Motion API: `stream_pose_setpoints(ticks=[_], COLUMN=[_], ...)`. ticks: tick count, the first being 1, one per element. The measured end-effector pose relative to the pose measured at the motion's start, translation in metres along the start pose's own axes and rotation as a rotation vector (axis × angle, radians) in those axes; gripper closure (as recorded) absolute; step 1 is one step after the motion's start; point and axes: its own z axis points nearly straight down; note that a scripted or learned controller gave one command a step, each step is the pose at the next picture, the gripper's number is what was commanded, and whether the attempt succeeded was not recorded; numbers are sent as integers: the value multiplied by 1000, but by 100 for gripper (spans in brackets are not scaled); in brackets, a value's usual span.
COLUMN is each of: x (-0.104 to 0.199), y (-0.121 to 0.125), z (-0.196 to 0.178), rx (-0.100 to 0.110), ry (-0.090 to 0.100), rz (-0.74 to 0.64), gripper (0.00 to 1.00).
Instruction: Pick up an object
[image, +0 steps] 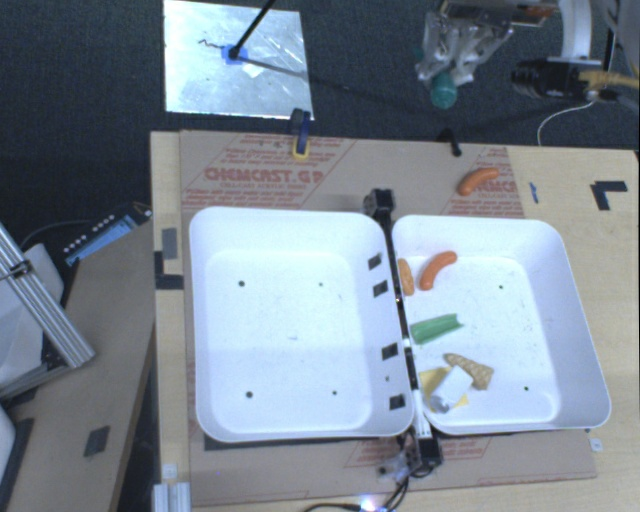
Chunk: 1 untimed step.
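The brown board (330, 165) under my bins reads "CHEMCAST GP" in red print. My pincer (444, 88) hangs high above the bench, past the far edge of the right bin (570, 300), closed on a small teal object (443, 96), rounded and smooth-looking. In the right bin lie an orange sausage (437, 270), a green piece (436, 327) and a tan wedge (470, 369).
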Motion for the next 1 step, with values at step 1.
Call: stream_pose_setpoints(ticks=[1], x=[121], y=[-5], z=[240], rx=[20], ry=[2], rz=[-15], gripper=[100])
